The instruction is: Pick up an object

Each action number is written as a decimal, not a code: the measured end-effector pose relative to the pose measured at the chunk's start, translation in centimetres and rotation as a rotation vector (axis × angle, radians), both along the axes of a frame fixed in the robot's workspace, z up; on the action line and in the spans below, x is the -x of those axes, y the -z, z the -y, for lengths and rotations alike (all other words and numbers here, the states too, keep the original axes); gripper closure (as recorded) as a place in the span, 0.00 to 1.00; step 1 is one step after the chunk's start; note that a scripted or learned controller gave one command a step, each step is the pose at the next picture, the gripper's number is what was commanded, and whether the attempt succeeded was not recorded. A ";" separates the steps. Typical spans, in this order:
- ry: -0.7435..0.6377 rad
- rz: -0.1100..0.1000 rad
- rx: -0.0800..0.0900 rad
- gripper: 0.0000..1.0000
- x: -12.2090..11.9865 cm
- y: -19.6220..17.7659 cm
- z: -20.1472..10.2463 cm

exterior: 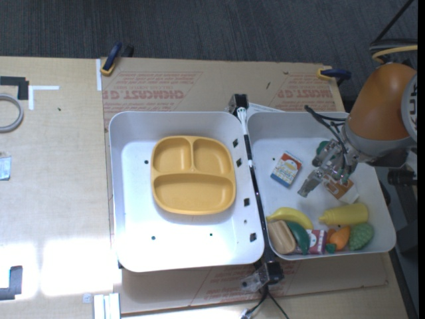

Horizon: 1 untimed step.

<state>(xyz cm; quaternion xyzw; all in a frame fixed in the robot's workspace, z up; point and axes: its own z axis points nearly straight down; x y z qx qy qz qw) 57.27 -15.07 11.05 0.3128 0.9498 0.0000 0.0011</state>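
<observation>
The grey arm [388, 121] with its orange band reaches in over the right bin's [279, 128] far right side, wrist angled downward and toward that bin's middle. The gripper [312, 186] hangs low inside the bin, near its centre, pointing down and leftward.

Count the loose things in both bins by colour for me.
Yellow: 3, the plate, banana, squash
Green: 2
Orange: 1
Tan: 1, bread
Multicoloured boxes: 2
Total: 9
</observation>
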 end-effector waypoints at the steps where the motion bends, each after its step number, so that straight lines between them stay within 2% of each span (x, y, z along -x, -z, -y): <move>1: 0.003 0.004 0.000 1.00 -0.1 -1.0 0.0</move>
